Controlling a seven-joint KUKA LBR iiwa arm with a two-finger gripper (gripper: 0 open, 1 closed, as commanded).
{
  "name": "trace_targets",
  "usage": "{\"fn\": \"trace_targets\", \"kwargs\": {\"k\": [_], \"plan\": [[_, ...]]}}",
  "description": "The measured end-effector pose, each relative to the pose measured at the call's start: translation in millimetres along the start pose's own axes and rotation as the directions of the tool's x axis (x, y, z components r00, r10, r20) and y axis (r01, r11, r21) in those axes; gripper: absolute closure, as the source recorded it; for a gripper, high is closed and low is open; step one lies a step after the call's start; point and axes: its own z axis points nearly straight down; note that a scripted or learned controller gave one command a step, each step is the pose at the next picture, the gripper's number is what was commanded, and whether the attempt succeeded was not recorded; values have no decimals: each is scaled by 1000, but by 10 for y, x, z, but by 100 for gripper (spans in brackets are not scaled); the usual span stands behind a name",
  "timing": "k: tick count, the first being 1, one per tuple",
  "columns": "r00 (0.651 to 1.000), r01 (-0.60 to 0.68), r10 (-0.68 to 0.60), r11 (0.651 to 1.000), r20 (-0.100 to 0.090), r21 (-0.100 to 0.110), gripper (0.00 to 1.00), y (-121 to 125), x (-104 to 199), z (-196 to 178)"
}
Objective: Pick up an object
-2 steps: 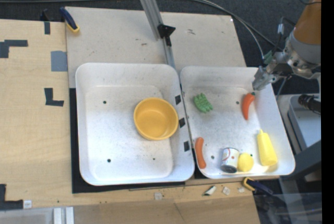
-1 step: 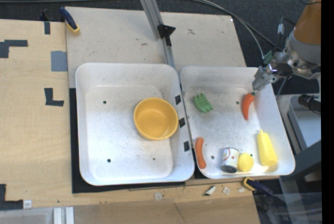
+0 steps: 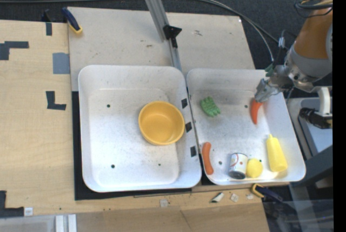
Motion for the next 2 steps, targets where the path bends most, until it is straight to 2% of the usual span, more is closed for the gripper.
{"fn": "trace_targets", "kwargs": {"k": [1, 2], "plan": [[1000, 0, 0, 1000, 0, 1, 0, 23, -73, 516], [1000, 0, 0, 1000, 2, -8, 0, 32, -69, 1041]]}}
